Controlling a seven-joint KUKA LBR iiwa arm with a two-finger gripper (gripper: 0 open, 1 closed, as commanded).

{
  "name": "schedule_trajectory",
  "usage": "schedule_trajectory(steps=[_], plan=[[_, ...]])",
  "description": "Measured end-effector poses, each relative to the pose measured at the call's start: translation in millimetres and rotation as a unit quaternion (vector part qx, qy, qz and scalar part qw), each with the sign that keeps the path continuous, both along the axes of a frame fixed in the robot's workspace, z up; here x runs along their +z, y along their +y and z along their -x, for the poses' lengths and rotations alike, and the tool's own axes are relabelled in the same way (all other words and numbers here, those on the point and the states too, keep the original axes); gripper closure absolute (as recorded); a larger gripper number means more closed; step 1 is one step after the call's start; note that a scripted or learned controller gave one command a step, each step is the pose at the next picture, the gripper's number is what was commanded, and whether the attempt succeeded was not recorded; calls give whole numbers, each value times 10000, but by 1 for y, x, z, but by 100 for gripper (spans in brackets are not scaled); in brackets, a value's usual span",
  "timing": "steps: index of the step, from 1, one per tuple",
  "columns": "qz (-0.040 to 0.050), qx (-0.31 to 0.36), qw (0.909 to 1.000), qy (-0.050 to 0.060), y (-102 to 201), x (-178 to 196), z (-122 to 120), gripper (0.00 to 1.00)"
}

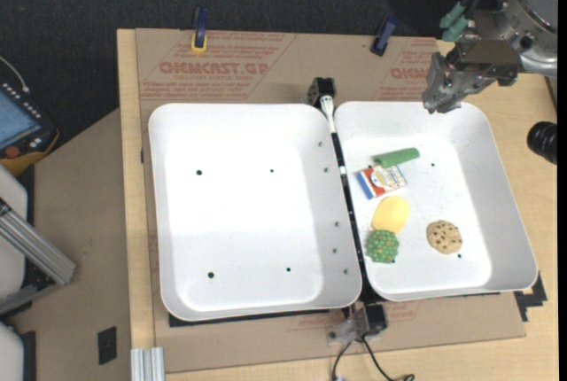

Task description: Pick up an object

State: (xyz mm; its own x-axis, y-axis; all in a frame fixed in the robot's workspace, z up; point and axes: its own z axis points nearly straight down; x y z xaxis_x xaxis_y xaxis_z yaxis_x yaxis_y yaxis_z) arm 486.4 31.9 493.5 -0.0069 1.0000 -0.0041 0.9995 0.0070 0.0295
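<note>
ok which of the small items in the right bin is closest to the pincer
The long green bar-shaped item. It lies at the far end of the cluster, nearest the pincer above the right bin's back rim; the round brown cookie and the others sit farther forward.

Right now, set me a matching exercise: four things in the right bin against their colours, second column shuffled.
Things:
1. cookie
2. broccoli-like piece
3. lemon-like piece
4. small carton

Colours:
A. yellow
B. white with red and blue
C. tan with dark chips
D. green

Pairs: 1-C, 2-D, 3-A, 4-B
</note>
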Motion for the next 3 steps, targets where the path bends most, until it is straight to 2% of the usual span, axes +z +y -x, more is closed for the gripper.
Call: schedule_trajectory(steps=[1,2,3], plan=[[1,1,10000,-19,0,10,-1,100],[-23,-23,9999,125,28,30,4,100],[-20,-31,9999,109,27,40,4,100]])
